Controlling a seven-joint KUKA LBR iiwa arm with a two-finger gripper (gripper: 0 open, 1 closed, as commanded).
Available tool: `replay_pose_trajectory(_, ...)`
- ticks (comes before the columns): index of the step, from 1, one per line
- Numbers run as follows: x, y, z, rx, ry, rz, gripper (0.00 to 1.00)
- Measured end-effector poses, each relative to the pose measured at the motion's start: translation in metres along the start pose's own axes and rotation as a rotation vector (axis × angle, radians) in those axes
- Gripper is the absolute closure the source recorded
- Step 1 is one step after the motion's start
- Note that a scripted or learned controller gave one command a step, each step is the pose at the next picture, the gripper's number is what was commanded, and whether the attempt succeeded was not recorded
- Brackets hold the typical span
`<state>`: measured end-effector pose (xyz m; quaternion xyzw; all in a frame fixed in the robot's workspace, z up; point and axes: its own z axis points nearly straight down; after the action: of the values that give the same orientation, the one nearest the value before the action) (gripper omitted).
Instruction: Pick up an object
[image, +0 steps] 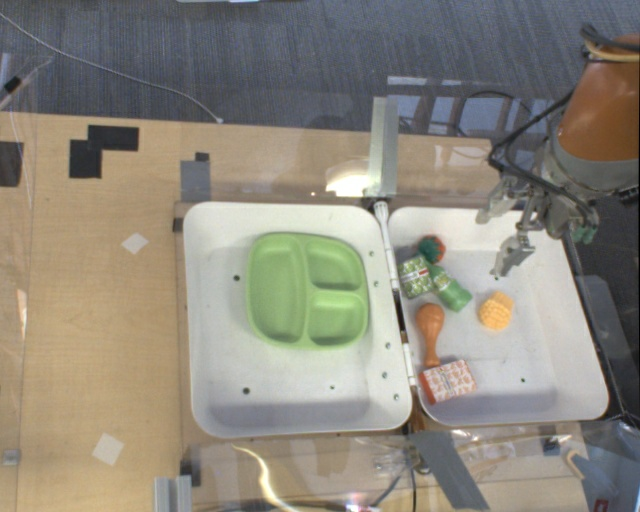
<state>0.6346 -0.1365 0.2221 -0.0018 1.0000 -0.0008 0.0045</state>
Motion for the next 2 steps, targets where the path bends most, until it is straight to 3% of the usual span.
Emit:
replay_pose_trajectory(1, -0.027, 0.021, 0.104, 0.005, -0.03, -0.041, 0.0)
replay_pose_trajectory(2, -0.031, 0.022, 0.088, 0.009, -0.042, -0.048, 1.0)
